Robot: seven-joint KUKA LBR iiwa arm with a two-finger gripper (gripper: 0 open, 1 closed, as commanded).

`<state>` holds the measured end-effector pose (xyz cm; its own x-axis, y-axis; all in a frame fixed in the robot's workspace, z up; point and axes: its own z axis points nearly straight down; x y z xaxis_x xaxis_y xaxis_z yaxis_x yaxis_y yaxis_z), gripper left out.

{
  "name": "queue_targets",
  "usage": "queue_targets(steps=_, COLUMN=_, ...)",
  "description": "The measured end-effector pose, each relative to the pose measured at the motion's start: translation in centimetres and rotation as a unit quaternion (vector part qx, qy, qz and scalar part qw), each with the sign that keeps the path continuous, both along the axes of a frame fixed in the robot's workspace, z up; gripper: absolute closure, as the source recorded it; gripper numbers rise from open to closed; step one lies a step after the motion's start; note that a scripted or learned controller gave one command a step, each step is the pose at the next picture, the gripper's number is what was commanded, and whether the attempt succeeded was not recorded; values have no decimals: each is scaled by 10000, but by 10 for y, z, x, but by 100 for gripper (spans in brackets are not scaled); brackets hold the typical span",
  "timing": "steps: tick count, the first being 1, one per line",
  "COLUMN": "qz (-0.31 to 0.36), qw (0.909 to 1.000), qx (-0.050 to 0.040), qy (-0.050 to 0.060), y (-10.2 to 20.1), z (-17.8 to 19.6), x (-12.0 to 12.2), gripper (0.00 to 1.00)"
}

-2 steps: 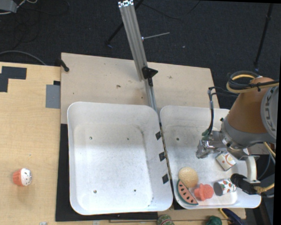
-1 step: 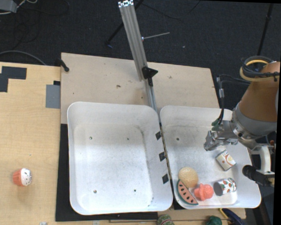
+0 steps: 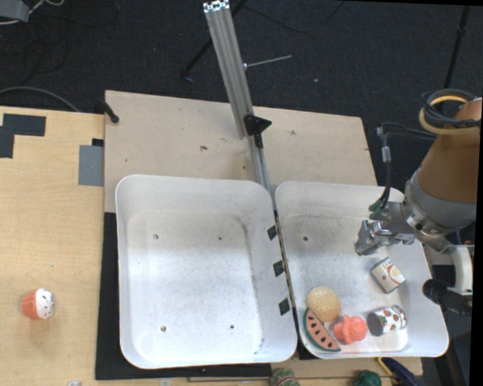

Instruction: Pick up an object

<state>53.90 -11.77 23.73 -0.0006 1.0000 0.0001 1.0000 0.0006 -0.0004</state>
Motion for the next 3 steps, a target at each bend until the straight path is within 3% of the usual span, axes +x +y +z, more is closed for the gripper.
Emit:
queue_targets(steps=1, qz=12, qw=10000, qx=12, qy=19, y=46, z=-7, x=7, gripper=100)
queue_targets(steps=3, qz=12, qw=10000, qx=8, qy=7, y=131, z=-11, x=45, gripper=100)
